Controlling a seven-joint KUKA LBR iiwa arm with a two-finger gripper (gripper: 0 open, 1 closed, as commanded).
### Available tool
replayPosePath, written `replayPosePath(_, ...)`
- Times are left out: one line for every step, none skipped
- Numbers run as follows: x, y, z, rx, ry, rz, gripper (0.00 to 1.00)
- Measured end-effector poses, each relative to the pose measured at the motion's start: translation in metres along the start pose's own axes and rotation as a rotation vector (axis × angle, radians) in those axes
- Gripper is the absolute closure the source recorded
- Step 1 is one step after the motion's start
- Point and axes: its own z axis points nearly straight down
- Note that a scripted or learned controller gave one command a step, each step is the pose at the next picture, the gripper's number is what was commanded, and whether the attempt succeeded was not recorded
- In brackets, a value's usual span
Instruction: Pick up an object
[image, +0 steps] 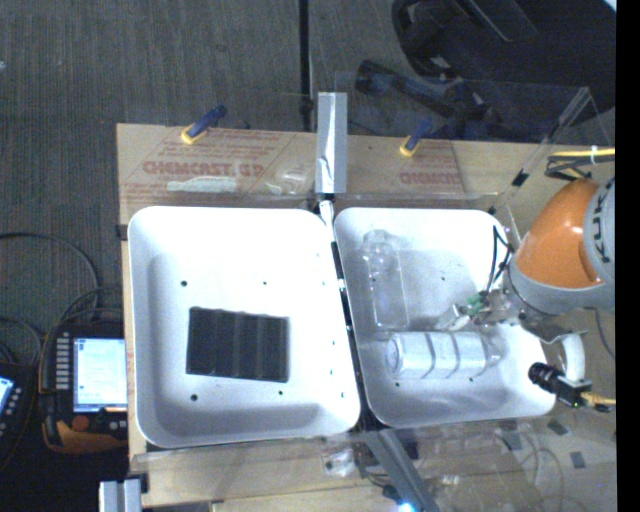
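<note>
2 clear plastic bottles (445, 355) | right bin (420, 405) | gripper (478, 310) state: cannot tell

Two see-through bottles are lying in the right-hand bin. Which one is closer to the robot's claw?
The fatter ribbed bottle lying crosswise near the bin's front: the gripper sits just above its right end. The slimmer bottle lies lengthwise, further left and back.

I can make out red "CHEMCAST" lettering on the protective sheet (200, 170) at the desk's far edge; similar red print right of the divider stays unreadable.
</note>
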Motion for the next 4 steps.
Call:
replayPosePath(0.039, 0.085, -0.002, 0.015, 0.007, -0.032, 0.0)
replayPosePath(-0.016, 0.087, -0.081, 0.017, 0.003, 0.136, 0.0)
replayPosePath(0.001, 0.011, -0.093, 0.018, 0.004, 0.142, 0.0)
replayPosePath(0.009, -0.04, -0.065, 0.017, 0.007, 0.097, 0.0)
